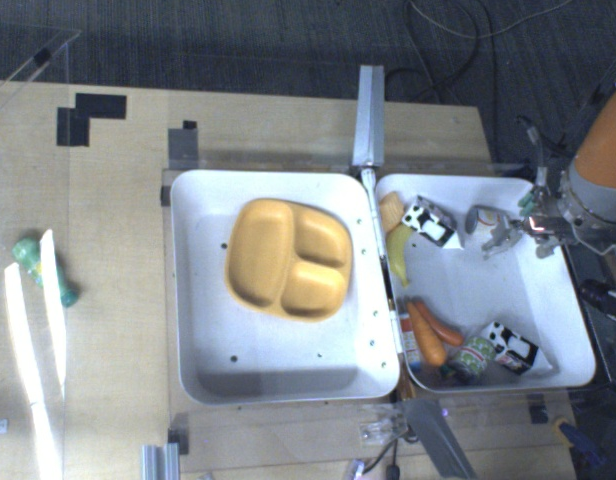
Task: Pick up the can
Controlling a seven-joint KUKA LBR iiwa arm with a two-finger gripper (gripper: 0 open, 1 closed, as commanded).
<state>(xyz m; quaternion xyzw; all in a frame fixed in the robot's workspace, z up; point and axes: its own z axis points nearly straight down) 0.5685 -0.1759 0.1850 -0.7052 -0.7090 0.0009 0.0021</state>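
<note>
Wooden counter [108, 388] carries two bins, and the can [475, 357] lies untouched near the right bin's [573, 358] front edge, well apart from the pincer [508, 230], seemingly open and empty, so the grasp remains undone.

No legible text, brand, number or sign anywhere. The can [475, 355] shows a printed label, but its print is too small and blurred to read.
</note>
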